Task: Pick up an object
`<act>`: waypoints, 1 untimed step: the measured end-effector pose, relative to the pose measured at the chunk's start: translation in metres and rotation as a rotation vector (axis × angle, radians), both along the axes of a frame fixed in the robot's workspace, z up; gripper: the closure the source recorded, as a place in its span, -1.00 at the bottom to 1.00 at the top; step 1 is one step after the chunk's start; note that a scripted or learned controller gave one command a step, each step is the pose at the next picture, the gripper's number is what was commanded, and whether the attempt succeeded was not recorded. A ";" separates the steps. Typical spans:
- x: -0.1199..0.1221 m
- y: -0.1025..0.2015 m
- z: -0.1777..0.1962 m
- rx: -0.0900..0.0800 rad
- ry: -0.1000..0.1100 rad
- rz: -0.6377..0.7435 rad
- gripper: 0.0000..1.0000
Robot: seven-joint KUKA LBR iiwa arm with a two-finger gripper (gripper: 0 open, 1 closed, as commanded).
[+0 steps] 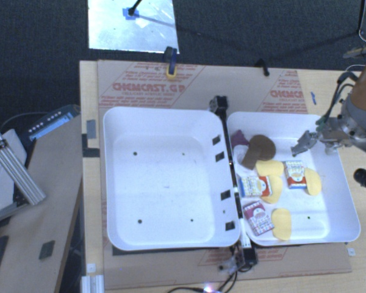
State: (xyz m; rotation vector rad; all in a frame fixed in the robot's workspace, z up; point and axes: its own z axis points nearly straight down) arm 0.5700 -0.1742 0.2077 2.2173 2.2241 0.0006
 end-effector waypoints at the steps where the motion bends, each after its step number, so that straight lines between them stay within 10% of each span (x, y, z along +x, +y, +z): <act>1: -0.061 0.036 -0.114 0.005 0.005 -0.003 -1.00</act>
